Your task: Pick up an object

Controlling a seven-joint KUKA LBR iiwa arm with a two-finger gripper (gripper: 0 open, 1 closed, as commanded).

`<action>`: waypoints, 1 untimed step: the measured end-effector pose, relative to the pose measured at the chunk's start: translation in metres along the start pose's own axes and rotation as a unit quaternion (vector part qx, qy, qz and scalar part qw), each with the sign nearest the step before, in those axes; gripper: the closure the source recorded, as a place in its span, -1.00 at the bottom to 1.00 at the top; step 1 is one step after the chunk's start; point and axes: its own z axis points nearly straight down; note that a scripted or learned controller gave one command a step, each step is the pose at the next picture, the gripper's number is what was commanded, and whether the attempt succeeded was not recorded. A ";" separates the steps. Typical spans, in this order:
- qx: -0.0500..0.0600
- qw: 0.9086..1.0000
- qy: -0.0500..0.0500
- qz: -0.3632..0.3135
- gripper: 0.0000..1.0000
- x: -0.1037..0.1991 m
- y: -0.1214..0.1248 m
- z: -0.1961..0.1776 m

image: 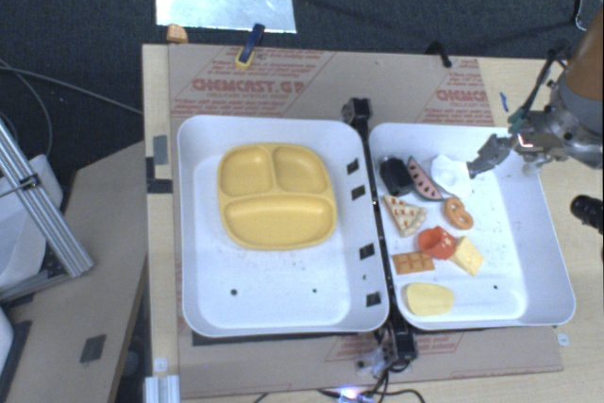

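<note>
A yellow plate (276, 196) with three sections is seen in the left bin (198, 297). Nothing is seen lying on it.

In the right bin (543, 283) a bunch of small toy foods is found, packed close together on the bin's left side. A black piece (394, 175) is beside a watermelon slice (424, 179). Below them lie a waffle wedge (405, 215), a small pretzel ring (460, 213), a red piece (436, 242), a brown cracker (412, 261) and a yellow cheese block (467, 256). A pale yellow oval (428, 298) is set a little apart, near the front wall. A white lump (450, 171) is hard to tell from the white floor.

The gripper (492, 153) is seen at the upper right of this bin, just beside the white lump. No toy is seen between its tips. Whether they are apart or together cannot be told, because they are too small and dark.

Nothing has been picked up yet, so the task is judged to be at its start.

Many things could go wrong. The toys are crowded, so two could be pinched at once, or one could be pushed aside. The flat pieces could be missed, because they lie low on the floor. The round ones could slip out. The white lump could be hard to aim at. The bin wall could be bumped if the arm is lowered too close to it.
</note>
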 end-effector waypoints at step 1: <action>0.006 1.000 0.001 0.002 -1.00 0.035 -0.080 0.182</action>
